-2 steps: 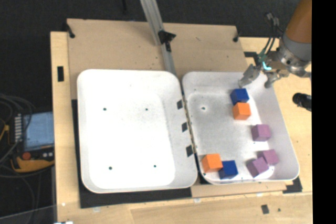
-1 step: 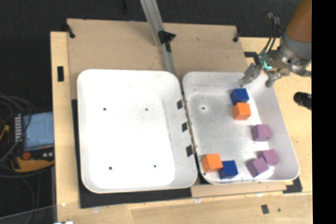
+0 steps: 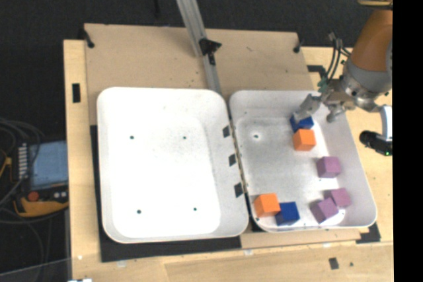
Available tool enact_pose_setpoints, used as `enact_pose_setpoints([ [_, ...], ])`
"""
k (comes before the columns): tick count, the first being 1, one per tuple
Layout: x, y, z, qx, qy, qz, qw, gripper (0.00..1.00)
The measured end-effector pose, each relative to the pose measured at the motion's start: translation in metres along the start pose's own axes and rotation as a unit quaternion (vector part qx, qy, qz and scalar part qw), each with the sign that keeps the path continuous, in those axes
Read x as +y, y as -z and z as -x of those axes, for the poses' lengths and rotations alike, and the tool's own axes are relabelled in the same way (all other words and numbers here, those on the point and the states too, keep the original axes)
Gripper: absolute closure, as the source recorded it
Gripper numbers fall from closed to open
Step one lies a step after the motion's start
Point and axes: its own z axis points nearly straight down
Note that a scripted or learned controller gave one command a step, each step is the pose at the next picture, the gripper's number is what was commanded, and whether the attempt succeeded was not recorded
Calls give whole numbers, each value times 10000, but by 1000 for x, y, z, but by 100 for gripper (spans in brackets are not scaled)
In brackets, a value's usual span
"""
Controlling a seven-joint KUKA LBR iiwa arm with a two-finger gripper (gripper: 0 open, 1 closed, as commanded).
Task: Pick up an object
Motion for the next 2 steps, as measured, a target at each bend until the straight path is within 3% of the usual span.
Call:
enact_pose_setpoints([
  [1, 10, -52, 0, 0, 20, 4, 10000, 0],
  [2, 10, -79, 1, -3, 24, 9, 10000, 0],
])
